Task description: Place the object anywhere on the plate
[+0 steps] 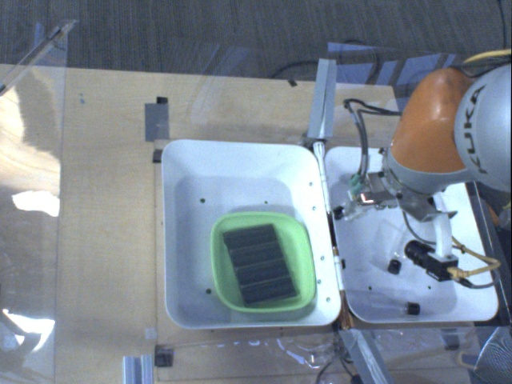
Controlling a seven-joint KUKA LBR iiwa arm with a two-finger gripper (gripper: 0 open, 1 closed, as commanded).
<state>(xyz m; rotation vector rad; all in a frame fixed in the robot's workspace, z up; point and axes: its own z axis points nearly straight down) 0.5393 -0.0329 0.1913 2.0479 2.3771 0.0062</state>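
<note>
Nearest to me, in the shallow white left bin (182, 214), stands the light green square plastic plate (218, 248). The dark grey ribbed rectangular block (258, 264) lies flat on it, a little turned and inside the rim. I judge that the block is stiff and rather light, and that its ribs make it less slippery. I would take hold of it across the two long sides, near the middle. Farther back and to the right, the grey gripper (362, 194) hangs over the shallow white right bin (376, 298), well apart from the block, with the wall between the bins in between. I cannot tell whether the gripper is released or clenched.
</note>
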